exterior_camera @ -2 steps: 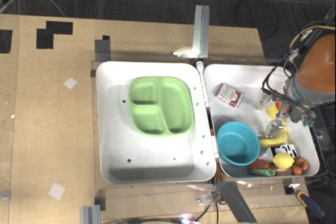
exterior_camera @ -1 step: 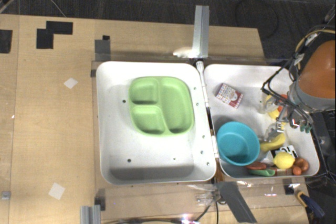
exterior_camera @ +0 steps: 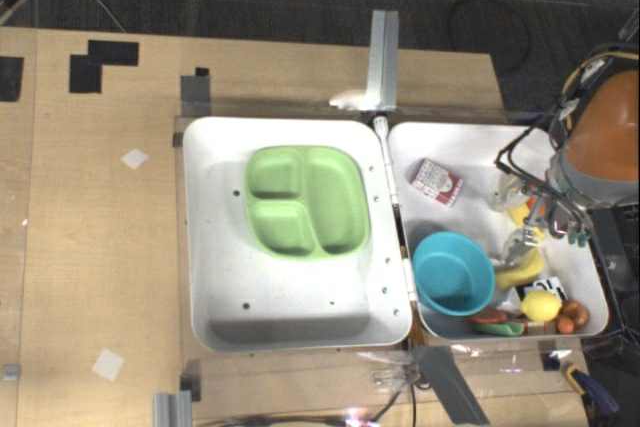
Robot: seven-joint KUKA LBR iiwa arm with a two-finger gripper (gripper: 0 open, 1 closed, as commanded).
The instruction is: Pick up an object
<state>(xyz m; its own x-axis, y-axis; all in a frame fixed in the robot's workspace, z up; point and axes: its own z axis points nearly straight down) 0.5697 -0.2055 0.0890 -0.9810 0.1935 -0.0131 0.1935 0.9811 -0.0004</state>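
the gripper (exterior_camera: pixel 524 240) is down low in the right bin (exterior_camera: pixel 470 140), poking in among the cluttered stuff on that bin's right side, but honestly i cannot tell whether it's apart, together or clamped on anything, too much cable and metal bunched up there. the closest candidate for the pick looks like the banana (exterior_camera: pixel 522 268), lying just under the tip, touching or very nearly, with a lemon (exterior_camera: pixel 541 305) just below that and something small and yellow (exterior_camera: pixel 517 212) right beside the wrist. so my read is we're at the reach-down/grasp bit, nothing visibly lifted. next move probably calls for closing squarely on one item and going straight up without dragging the neighbours, since the blue bowl (exterior_camera: pixel 453 272) sits just left of the banana and a red and green thing, maybe peppers (exterior_camera: pixel 497 320), is jammed along the front wall next to a small brownish-orange piece (exterior_camera: pixel 570 317). the small red and white carton (exterior_camera: pixel 435 182) sits apart toward the back; it has some print on it but it's way too tiny to read. left bin (exterior_camera: pixel 215 215) has a green divided plate (exterior_camera: pixel 305 200), well away from the action.
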